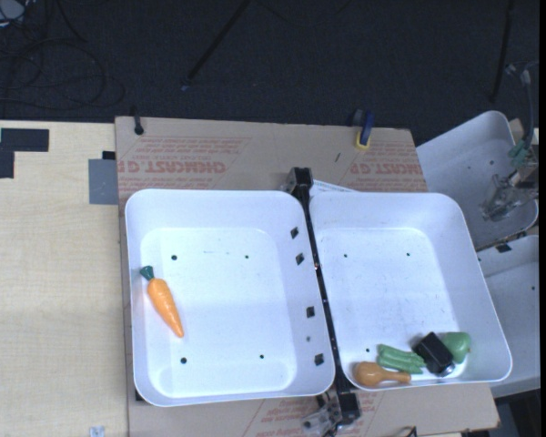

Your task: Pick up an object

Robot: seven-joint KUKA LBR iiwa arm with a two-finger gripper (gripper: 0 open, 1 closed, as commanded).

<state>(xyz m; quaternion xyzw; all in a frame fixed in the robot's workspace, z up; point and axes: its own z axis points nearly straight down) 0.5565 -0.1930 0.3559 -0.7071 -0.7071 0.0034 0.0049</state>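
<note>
Camera view: looked down at a slant on two white bins set side by side on a printed cardboard sheet (255,157).
Left bin (227,280): sat low and left of centre in the frame, touching its neighbour along a dark divider strip (314,280).
Carrot (166,306): lay alone by the left bin's left wall, green top toward the upper left, orange tip toward the lower right.
Right bin (391,280): sat low and right of centre, with its contents crowded into its lower right corner.
Orange gourd-shaped piece (379,374): lay against the bin's bottom wall, leftmost of the cluster.
Green pod (400,359): rested just above the gourd-shaped piece, touching it or nearly so.
Black block (433,352): lay tilted between the pod and a green rounded piece (457,342), overlapping both.
Blue-and-yellow clamp (365,130): stood on the cardboard's top edge, right of centre.
Wooden bench top (45,289): filled the left of the frame, marked with black patches (18,148) and a grey patch (100,180).
Pale grey panel (464,167): leaned at the right edge; small hardware on it too blurred to identify.
</note>
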